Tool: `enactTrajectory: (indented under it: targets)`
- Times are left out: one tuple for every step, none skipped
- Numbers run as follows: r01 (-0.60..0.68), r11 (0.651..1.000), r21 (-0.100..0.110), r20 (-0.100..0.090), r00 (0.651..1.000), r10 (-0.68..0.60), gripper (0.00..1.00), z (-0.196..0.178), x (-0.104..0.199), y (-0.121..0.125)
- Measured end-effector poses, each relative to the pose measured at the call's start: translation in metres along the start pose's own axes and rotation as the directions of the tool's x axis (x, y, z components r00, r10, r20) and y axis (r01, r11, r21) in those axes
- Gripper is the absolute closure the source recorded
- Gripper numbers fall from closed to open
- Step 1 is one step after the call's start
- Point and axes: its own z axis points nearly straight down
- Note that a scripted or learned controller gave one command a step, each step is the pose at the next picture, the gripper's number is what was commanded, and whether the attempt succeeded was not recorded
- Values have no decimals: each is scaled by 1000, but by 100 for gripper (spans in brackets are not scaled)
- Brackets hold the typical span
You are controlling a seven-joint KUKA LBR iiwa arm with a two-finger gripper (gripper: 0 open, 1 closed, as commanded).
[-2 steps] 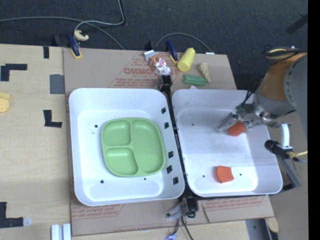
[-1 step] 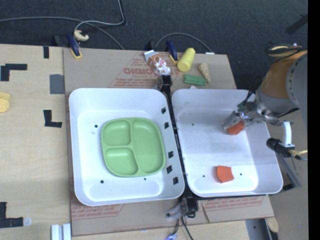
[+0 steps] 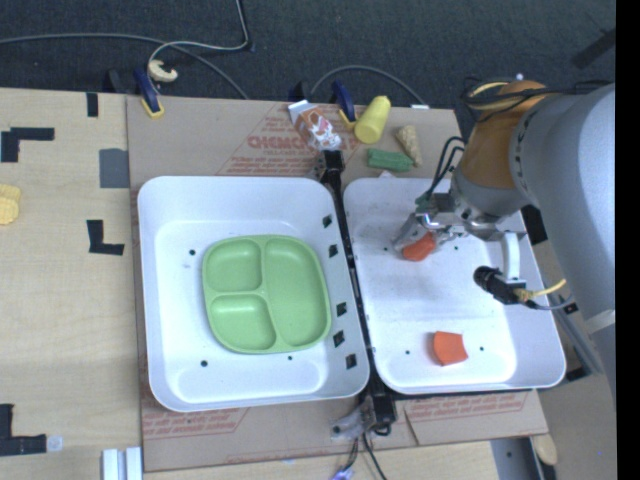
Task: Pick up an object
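Two-finger gripper [image 3: 425, 236] is pinching a small red-orange oblong piece [image 3: 419, 249] in the right white bin's [image 3: 400, 363] upper middle, long axis running 2-to-8 o'clock. Bins are sitting on cardboard over a wooden bench [image 3: 60, 298] w/ dark carpet at 12 o'clock.

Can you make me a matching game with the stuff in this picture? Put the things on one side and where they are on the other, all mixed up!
Things:
1. green divided plastic plate
2. orange block
3. yellow plastic bottle-shaped toy
4. small red-orange piece

Places:
A. on the cardboard behind the bins
B. in the left white bin
C. right by the gripper, in the right white bin
D. near the front edge of the right white bin

Pairs: 1-B, 2-D, 3-A, 4-C
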Motion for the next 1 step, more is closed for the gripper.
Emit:
enactTrajectory:
  targets:
    - [-1, 1000, 4, 0, 1000, 1, 100, -98, 76, -13]
